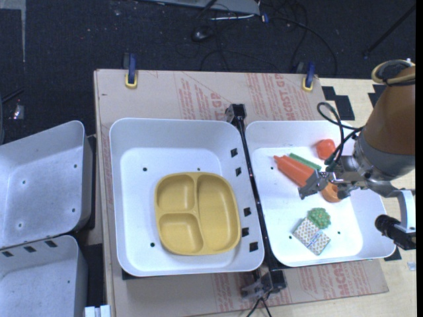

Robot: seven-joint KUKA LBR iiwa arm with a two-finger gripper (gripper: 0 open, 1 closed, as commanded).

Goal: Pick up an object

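Left bin (pixel 132 243) holds a yellow divided tray (pixel 197 212). Right bin (pixel 277 137) holds the carrot (pixel 295 168), long axis upper-left to lower-right, beside the gripper (pixel 316 187); finger state unreadable.

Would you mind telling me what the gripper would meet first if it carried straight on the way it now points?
Probably the orange carrot toy, just past the gripper toward the left; depth is unclear from above, so it might meet the right bin's floor instead.

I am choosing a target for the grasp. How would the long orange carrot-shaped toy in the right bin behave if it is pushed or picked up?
The long orange carrot-shaped toy looks rounded and tapered, so a push would probably roll it in a curve. Its smooth, plastic-looking surface may slip between fingers. It seems stiff and probably light for its size.
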